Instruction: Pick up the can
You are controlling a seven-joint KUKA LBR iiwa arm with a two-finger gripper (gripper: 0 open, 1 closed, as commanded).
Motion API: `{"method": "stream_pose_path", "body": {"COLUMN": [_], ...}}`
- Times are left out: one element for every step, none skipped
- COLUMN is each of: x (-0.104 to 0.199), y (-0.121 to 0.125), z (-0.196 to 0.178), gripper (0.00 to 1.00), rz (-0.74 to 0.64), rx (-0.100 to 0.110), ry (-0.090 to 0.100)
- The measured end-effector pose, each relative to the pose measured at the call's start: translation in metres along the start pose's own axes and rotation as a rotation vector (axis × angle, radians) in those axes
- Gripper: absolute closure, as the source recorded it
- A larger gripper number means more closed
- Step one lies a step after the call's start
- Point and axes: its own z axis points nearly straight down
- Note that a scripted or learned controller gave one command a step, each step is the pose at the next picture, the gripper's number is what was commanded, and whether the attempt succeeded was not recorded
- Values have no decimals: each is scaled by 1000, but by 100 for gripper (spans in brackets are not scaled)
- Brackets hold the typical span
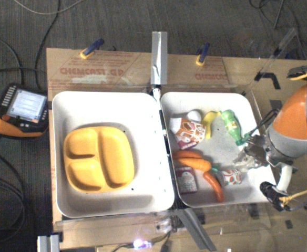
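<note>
The can (pixel 186 181) lies beside the carrots (pixel 193 163); the gripper (pixel 246 160) sits right of them, its grip state unclear. Crowding could spoil the grasp.

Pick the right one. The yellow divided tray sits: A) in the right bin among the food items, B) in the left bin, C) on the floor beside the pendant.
B: the yellow divided tray lies alone on the floor of the left bin.
</note>
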Motion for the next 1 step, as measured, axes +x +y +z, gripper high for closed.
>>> {"method": "stream_pose_path", "body": {"x": [0], "y": [0], "z": [0], "gripper": [0], "rz": [0], "rx": [0], "ry": [0]}}
